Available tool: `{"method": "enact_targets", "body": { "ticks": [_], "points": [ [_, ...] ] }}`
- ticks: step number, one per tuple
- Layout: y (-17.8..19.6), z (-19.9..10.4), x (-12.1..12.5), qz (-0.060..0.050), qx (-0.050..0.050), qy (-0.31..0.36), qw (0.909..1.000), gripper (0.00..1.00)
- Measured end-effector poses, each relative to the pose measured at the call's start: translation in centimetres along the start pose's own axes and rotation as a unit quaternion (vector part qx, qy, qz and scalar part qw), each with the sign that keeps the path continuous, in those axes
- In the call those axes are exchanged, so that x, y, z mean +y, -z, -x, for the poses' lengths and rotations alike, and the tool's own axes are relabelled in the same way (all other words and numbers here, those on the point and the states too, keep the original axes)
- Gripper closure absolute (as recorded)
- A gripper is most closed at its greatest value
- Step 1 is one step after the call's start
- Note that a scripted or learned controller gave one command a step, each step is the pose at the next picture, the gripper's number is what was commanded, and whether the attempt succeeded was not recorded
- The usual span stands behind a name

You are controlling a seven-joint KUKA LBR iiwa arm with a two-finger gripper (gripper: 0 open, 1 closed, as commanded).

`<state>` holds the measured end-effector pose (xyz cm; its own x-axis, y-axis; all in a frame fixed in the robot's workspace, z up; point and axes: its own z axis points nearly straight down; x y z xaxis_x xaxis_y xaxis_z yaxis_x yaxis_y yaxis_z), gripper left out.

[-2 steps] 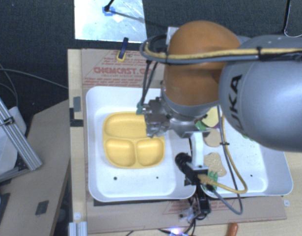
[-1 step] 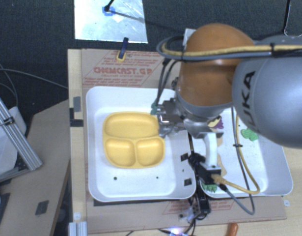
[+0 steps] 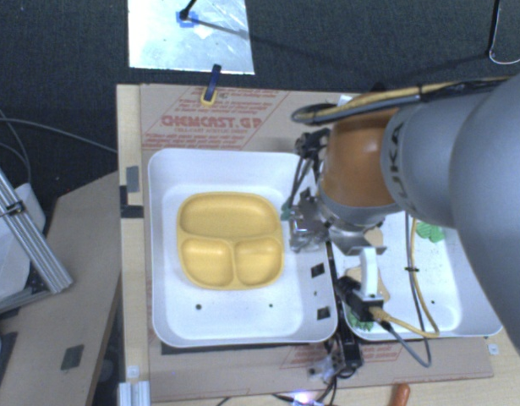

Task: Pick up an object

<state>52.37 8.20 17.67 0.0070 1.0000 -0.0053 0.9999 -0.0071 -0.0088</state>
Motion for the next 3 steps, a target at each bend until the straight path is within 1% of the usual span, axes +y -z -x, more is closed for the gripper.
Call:
{"method": "enact_targets", "body": {
  "ticks": [1, 2, 3],
  "points": [
    [0.9, 5.2, 6.1, 0.008, 0.002, 0.002, 1.0, 1.0],
    [0.7, 10.1, -1.5, 0.002, 0.002, 0.001, 1.0, 1.0],
    [9.5, 9.2, -3.7, 0.008, 0.003, 0.006, 0.9999, 1.0]
  ]
}}
